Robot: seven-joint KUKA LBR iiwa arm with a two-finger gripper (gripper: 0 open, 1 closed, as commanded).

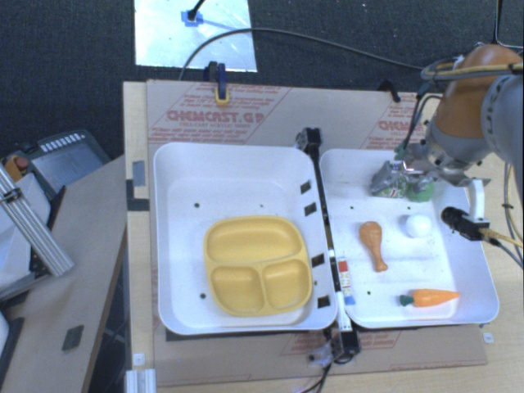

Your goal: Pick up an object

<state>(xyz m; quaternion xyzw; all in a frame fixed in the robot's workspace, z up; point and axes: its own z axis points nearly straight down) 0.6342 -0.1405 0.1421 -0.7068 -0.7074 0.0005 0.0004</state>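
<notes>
The right bin (471, 260) holds a tan toy drumstick (372, 242), a white ball (418, 225), an orange carrot with a green end (432, 297) and a green object (422, 191) near its back edge. My gripper (391, 180) is low over the back of this bin, right against the green object's left side and partly covering it. The drumstick lies just in front of the gripper, the ball to its front right.
A yellow divided plate (258, 264) lies in the left bin (180, 219). A black divider with clips (321, 219) runs between the bins. A black cable end (458, 222) hangs over the right bin's right side.
</notes>
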